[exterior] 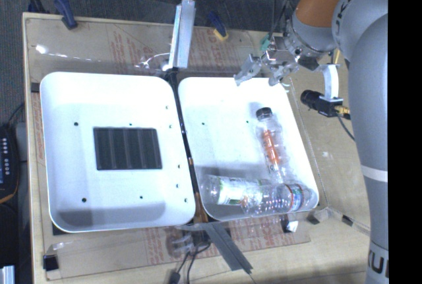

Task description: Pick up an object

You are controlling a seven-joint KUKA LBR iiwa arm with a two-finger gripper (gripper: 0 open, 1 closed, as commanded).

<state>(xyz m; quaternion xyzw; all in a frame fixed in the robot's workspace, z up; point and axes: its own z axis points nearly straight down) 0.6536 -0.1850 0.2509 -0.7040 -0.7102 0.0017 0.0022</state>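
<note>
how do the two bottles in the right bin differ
The bottle with the orange label lies along the bin's right side, dark cap pointing to the far end; the bottle with the green label lies crosswise against the near wall and looks bigger. Both are clear plastic, lying flat.

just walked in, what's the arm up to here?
The grey KUKA arm's two-finger gripper sits above the far rim of the right white bin, with nothing between its fingers. In that bin lie a clear plastic bottle with an orange label and two clear bottles along the near wall. The left white bin holds a dark ribbed rectangular block.
</note>
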